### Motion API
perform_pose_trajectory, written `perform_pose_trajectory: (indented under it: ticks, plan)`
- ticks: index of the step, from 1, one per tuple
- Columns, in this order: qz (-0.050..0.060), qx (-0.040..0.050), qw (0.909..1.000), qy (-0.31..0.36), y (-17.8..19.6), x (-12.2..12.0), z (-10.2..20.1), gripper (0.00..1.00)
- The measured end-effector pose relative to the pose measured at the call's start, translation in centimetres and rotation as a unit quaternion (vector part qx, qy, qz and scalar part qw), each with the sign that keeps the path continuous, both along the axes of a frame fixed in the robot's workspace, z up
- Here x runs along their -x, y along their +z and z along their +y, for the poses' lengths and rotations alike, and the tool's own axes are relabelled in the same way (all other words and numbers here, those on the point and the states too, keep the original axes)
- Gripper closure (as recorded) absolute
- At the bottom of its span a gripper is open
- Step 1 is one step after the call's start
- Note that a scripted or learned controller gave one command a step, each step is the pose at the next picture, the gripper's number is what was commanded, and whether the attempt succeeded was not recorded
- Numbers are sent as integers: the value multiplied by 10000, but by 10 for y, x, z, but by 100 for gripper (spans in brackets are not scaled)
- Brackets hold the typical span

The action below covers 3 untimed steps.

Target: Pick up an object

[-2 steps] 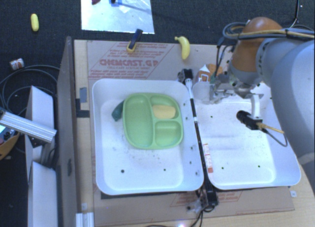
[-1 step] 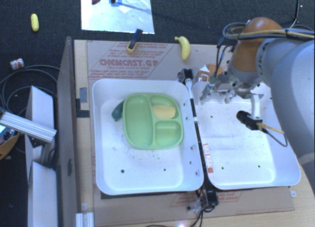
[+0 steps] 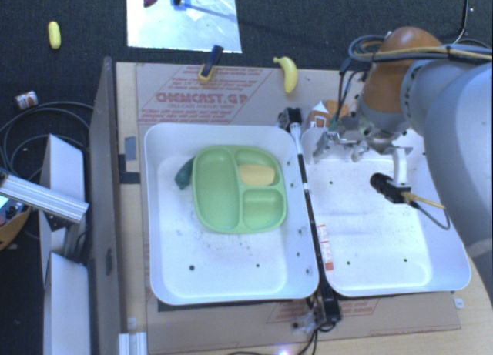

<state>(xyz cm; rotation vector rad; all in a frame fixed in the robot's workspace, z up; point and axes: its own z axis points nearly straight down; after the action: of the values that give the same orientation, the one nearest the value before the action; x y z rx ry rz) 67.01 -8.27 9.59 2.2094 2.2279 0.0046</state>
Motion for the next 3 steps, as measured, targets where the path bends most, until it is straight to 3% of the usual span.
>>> perform_pose_trajectory:
  ticks: [1,2,3]
  plan:
    - [16,2,10000,-45,-11,6,-31,0]
    - [6,-5,10000,-5,-11,0,1,0]
    - [6,1,10000,-39,-10,1,-10,0]
